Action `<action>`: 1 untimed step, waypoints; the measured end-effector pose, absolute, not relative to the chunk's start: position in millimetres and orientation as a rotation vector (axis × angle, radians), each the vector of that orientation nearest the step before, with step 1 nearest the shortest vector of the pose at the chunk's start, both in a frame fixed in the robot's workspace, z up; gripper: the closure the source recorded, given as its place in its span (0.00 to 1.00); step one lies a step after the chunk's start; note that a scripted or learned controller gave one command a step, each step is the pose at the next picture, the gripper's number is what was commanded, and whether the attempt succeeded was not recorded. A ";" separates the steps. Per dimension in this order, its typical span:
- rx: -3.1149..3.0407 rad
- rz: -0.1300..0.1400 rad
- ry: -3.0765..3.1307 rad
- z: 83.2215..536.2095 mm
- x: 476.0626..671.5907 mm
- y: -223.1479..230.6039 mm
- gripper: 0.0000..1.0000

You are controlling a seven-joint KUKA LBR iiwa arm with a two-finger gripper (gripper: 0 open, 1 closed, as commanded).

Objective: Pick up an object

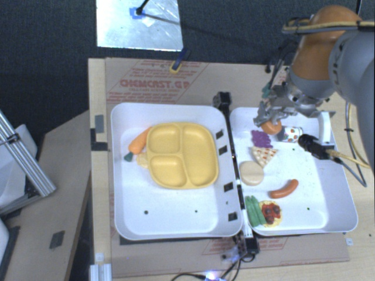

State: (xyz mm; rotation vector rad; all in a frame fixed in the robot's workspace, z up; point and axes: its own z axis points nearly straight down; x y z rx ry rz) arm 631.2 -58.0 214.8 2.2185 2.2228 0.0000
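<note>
Setting: dark carpet all round; a tan bench point(70, 157) bears a printed cardboard sheet point(155, 81), and on it two shallow white bins side by side.
Near edge, right bin point(328, 204): a green pea pod point(254, 209) lies against the inner wall, with a small pizza-like toy point(271, 212) just beside it.
Middle, right bin: a red sausage point(284, 188), a pale round disc point(252, 172), a pizza wedge point(264, 154) and a purple grape bunch point(261, 138), all close together but mostly apart.
Left bin point(126, 215): a yellow divided plate point(179, 155) sits in the centre; a carrot point(139, 140) lies against its left rim.
Far end, right bin: an orange toy food point(271, 126) lies near the back wall, just behind the grapes, with a small white piece point(291, 134) to its right.
Handling (judgement): the orange toy looks like light, stiff, smooth plastic, apt to slip or roll; best pinched across its rounded middle.
Pincer: the gripper point(268, 119) is down right over the orange toy, apparently touching its top; I cannot tell how far apart the fingers stand, nor whether anything is held.
Arm: grey with an orange band, reaching in from the right.
Far background: a shiny metal plate point(139, 16) lies on the carpet beyond the bench.
</note>
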 end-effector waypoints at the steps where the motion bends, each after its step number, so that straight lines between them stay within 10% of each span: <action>1: 2.218 0.004 2.221 232.5 632.1 -65.5 1.00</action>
